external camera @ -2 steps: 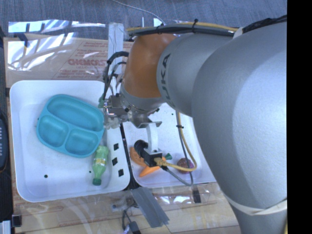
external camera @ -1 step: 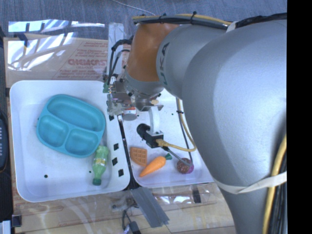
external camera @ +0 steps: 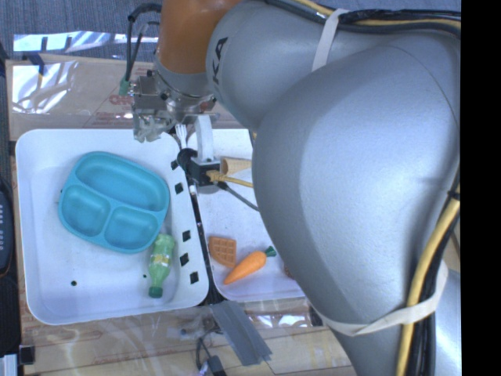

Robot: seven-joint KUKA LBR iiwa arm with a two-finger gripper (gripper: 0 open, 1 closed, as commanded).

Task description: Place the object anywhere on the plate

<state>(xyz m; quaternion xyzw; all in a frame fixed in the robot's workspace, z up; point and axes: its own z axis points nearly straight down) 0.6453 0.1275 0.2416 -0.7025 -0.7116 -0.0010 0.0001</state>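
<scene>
A light blue plate (external camera: 113, 202) with three compartments lies in the left bin (external camera: 39, 233), and nothing rests on it. My gripper (external camera: 149, 130) hangs over the far rim of that bin, just beyond the plate's far right corner. I see nothing held under it. A green bottle (external camera: 160, 263) lies in the left bin by the plate's near right corner. In the right bin lie a waffle piece (external camera: 222, 250) and an orange carrot (external camera: 249, 265). The arm hides most of the right bin.
A tan cone-like thing (external camera: 235, 165) shows at the far side of the right bin (external camera: 258, 292), partly behind the arm. The divider between the bins runs close under the wrist. The bulky grey arm (external camera: 352, 171) covers the right side.
</scene>
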